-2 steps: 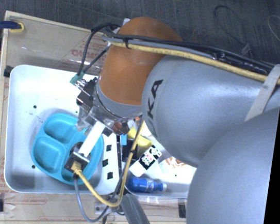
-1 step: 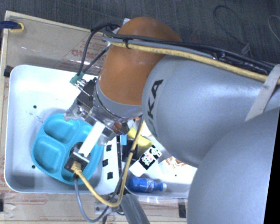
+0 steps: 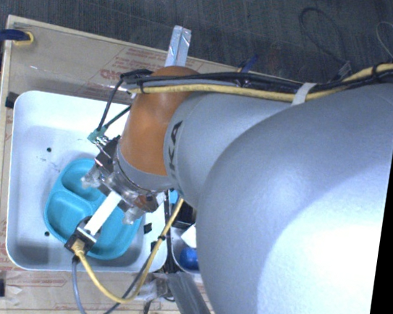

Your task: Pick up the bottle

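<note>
A turquoise, rounded plastic thing (image 3: pixel 69 203), possibly the bottle, lies in the front half of the left white bin (image 3: pixel 36 129). I cannot make out its shape for sure, because the wrist covers its right part. My gripper (image 3: pixel 115 190) is low over it, under the orange band (image 3: pixel 145 130), right above or against its upper right side. Nothing is seen lifted off the bin floor.
The grey arm (image 3: pixel 285 202) covers most of the right bin. In a gap beside the wrist a small blue thing (image 3: pixel 188 259) and a dark thing (image 3: pixel 182 231) lie in the right bin. The left bin's far half is bare white floor.
</note>
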### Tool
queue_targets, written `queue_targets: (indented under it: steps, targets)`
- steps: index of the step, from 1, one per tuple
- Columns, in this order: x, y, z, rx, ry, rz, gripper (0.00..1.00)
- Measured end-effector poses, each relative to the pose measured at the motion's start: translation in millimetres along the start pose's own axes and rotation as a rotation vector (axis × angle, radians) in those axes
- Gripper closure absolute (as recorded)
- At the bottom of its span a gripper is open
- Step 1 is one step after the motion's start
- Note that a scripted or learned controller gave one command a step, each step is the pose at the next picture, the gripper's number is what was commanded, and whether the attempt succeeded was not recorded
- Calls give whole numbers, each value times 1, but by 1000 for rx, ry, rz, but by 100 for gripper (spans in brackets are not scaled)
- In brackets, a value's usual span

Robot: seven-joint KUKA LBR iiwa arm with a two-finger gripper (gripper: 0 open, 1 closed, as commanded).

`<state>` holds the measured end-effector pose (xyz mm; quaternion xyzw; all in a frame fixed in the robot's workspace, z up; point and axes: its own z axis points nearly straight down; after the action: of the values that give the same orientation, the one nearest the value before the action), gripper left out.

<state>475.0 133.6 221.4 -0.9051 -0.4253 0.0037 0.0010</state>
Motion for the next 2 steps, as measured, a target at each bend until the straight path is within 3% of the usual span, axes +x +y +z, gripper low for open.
queue_targets:
  steps: [1,2]
  targets:
    - [16,78,6,2,1,434,0]
    - [22,4,84,1,3,671,0]
